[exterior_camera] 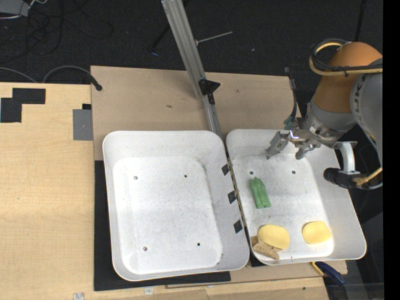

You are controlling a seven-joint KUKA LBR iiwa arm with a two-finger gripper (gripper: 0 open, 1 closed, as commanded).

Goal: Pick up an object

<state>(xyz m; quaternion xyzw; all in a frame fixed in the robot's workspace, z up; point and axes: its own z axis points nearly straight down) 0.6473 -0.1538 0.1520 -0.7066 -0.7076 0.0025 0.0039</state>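
Note:
My gripper (289, 149) hangs over the far part of the right bin (340, 211), fingers spread open with nothing between them. A green oblong block (260, 192) lies in that bin, below and left of the gripper. Two yellow rounded objects sit near the bin's front: one (274, 236) at the front left and one (317, 232) at the front right. A small tan piece (267, 250) rests against the front-left yellow object.
The left bin (125, 167) sits beside the right one, with black clips (232, 196) along their shared edge. A metal rail (190, 55) slants up from behind the bins. A black cable fitting (344, 177) hangs at the right bin's right edge.

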